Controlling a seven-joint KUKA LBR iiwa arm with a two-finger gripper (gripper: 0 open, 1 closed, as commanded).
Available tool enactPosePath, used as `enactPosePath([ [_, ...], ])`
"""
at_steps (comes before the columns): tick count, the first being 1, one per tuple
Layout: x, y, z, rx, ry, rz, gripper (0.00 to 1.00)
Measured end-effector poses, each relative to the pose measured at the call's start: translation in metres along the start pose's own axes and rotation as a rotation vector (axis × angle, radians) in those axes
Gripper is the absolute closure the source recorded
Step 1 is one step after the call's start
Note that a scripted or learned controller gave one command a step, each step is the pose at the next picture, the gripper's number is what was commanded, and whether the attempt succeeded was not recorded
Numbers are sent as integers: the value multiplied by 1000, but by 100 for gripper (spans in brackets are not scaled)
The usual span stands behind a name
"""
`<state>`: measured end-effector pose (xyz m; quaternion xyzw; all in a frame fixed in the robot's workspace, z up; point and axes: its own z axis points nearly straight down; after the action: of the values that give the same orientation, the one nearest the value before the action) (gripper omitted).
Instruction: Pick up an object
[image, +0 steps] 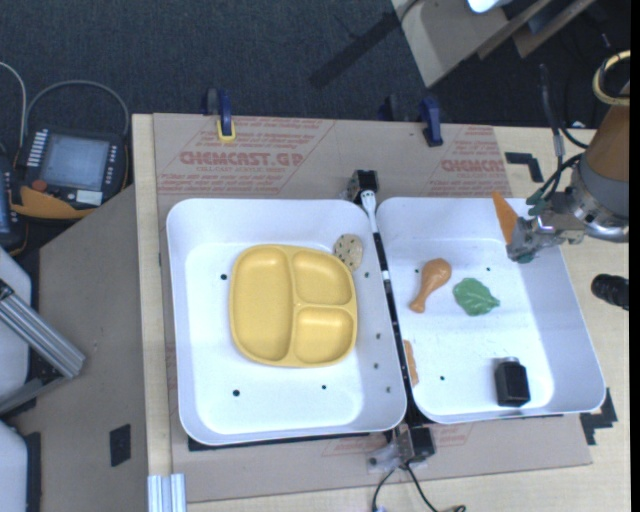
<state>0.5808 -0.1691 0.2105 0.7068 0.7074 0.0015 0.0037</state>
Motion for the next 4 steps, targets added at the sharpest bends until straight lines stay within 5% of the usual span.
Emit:
enactPosePath([
  [1, -1, 2, -41, 0, 0, -1, 100],
  [4, 168, 5, -27, 12, 6, -5, 100],
])
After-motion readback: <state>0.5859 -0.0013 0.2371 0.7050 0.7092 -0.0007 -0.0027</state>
